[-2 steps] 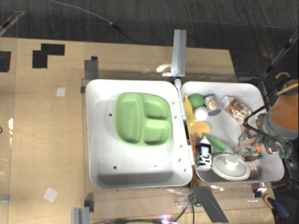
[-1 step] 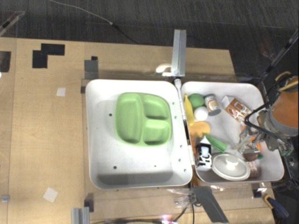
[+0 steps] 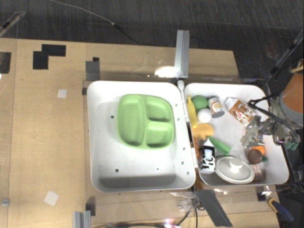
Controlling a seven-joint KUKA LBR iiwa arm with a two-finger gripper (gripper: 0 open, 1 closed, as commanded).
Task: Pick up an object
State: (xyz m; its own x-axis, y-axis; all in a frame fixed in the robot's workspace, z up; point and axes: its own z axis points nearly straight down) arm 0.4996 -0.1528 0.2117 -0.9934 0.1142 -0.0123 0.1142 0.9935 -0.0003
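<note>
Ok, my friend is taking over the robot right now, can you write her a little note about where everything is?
Gripper: low in the right white bin, near its right side. I can't tell how it stands, and nothing visibly in it.
Right bin holds: round white bowl, small brown object right by the gripper, orange-and-white packet, small tin can, green ball, white ball, long yellow item.
Left white bin holds a green divided plastic tray.
Done: no pick seen yet.
Left: grasp one object and lift it.
</note>
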